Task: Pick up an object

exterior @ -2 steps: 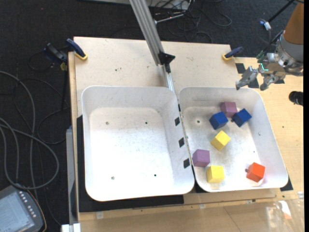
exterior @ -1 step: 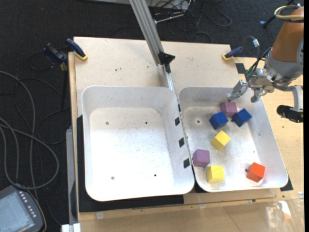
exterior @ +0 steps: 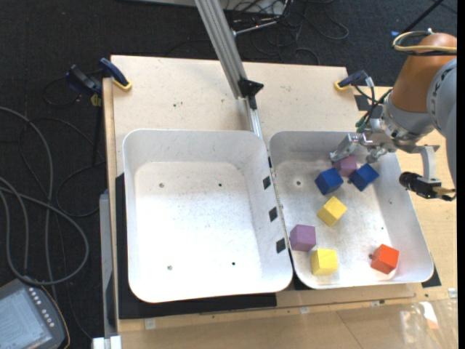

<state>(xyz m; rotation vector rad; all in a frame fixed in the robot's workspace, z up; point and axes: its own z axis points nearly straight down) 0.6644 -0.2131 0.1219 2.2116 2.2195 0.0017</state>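
Right-hand bin (exterior: 407, 217), far end: gripper (exterior: 357, 150) lowered over a cluster of three cubes; whether it is spread, pressed together or pinching anything cannot be told. Cluster: mauve cube (exterior: 348, 164) directly under the gripper, dark blue cube (exterior: 328, 181) just beside it on the left, second blue cube (exterior: 365, 175) just beside it on the right. Mid-bin: yellow cube (exterior: 333, 211). Near edge: purple cube (exterior: 303, 236), second yellow cube (exterior: 324, 261) close by, orange-red cube (exterior: 385, 258) apart, toward the right corner. Left-hand bin (exterior: 145, 195): alongside
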